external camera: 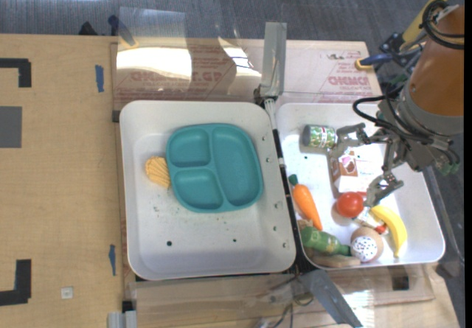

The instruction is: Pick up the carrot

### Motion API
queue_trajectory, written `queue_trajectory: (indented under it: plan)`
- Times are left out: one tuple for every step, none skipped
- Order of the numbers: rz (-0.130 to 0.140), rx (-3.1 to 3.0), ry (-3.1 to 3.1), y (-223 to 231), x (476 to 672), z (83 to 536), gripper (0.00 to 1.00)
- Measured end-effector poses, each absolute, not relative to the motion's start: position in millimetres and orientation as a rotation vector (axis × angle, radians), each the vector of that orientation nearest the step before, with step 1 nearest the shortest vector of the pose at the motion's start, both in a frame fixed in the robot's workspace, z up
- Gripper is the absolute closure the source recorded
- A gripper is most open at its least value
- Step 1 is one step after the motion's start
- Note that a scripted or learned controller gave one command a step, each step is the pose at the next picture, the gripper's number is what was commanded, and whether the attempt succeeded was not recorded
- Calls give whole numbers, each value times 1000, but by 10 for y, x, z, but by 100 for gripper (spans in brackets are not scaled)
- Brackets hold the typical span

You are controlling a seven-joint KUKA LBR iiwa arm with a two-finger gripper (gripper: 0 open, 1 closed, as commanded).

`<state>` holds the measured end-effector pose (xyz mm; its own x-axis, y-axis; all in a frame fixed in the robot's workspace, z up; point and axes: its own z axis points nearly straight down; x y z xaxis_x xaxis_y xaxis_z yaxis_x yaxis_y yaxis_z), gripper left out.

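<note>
Left of centre, a white bin (pixel 140 238) holds a teal divided plate (pixel 214 166) with a yellow scallop shell (pixel 157 170) touching its left edge. In the right bin (pixel 431 245) lie a green-labelled can (pixel 318 136), a red tomato (pixel 350 205), a banana (pixel 393 227) and a brown-and-white carton (pixel 346 168)

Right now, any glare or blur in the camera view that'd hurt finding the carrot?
Camera view: strong glare on the clear panel behind the left bin, none over the carrot, which looks sharp and evenly lit; the gripper looks slightly soft.
</note>
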<state>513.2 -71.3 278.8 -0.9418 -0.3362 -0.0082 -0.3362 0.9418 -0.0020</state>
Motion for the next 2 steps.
queue_trajectory:
  plan:
    - [6, -264, 3133, 124, 4998, 1821, 0]
    - [0, 353, 3118, -462, 4925, 1854, 0]
